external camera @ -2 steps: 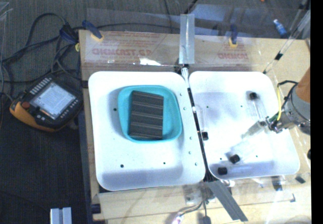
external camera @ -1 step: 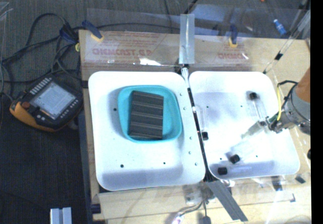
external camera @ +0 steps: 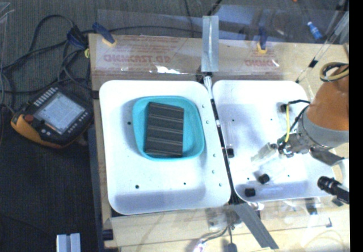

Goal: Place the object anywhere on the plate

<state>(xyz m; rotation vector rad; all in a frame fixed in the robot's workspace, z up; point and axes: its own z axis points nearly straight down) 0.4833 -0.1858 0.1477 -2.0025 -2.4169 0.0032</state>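
A dark grey ribbed block (external camera: 164, 128) lies flat on the light blue plate (external camera: 194, 138), which sits in the left bin (external camera: 119, 177). The block covers most of the plate's middle and stays inside its rim. My gripper (external camera: 267, 153) hangs low over the right bin (external camera: 244, 109), near that bin's middle right and well away from the plate. Nothing shows at the gripper. The grey arm with its orange band (external camera: 332, 109) comes in from the right edge.
Small black bits (external camera: 262, 178) lie on the right bin's floor near its front, and another (external camera: 283, 108) lies farther back. A raised divider (external camera: 218, 131) separates the two bins. A handheld pendant (external camera: 54, 117) and cables rest on the floor at the left.
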